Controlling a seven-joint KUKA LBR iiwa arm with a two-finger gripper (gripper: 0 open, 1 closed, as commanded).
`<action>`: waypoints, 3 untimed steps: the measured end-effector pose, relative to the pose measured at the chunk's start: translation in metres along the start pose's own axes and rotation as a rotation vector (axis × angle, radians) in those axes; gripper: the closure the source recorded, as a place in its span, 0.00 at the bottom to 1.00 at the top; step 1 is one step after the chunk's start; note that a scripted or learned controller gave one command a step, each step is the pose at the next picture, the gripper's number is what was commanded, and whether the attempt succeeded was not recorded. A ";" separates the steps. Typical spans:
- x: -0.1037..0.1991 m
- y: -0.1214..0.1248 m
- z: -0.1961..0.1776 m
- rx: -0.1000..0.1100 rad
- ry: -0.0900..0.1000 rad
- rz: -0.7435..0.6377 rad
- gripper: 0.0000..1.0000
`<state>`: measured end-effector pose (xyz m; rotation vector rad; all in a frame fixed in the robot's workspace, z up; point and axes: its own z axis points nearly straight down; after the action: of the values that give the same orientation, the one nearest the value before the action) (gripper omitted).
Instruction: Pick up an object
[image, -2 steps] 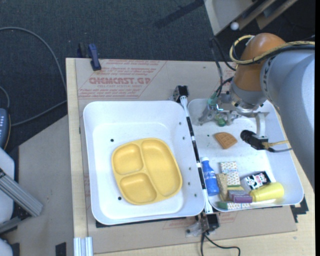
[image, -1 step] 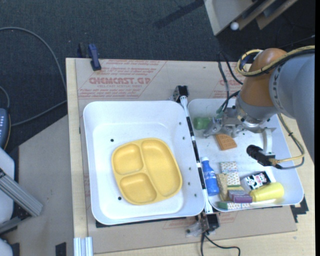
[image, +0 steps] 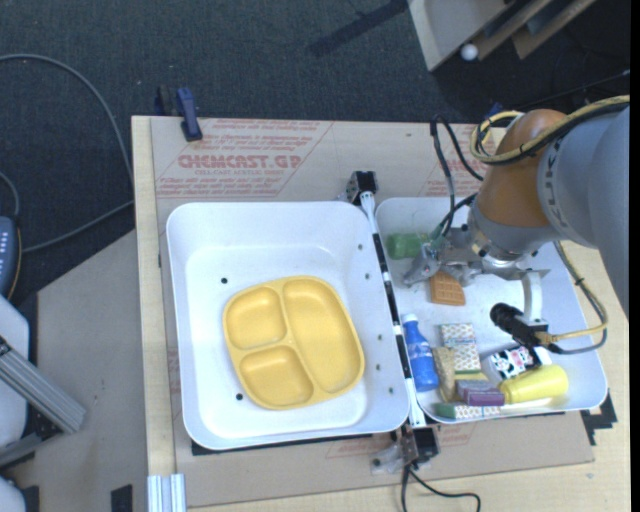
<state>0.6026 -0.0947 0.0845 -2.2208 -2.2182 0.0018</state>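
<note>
We look down at a worktop (image: 150, 300) w/ two shallow white bins side by side. The left bin (image: 190, 240) holds a yellow three-part tray (image: 292, 342), sitting near its middle. The right bin (image: 590, 385), just beside the tray's bin, carries the clutter: a green block (image: 405, 245) at its far-left corner, an orange cracker-like square (image: 447, 291) just below that, a blue bottle (image: 420, 355) along the wall nearest the tray, a checkered packet (image: 458, 335) beside the bottle, a black-and-white toy (image: 513, 360) and a yellow cylinder (image: 535, 385) farther from the tray. The grey arm (image: 590, 180) w/ orange band reaches into the right bin; its claw (image: 447, 262) hangs low just above the orange square, btwn it and the green block. We can't tell how wide the claw stands, nor whether it touches anything.
</note>
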 end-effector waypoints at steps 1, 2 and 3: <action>0.000 0.000 -0.010 -0.001 0.000 0.001 1.00; 0.083 -0.007 -0.101 -0.004 0.000 -0.003 1.00; 0.033 0.015 -0.100 -0.005 -0.003 -0.001 1.00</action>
<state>0.6176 -0.0615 0.1848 -2.2242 -2.2231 -0.0004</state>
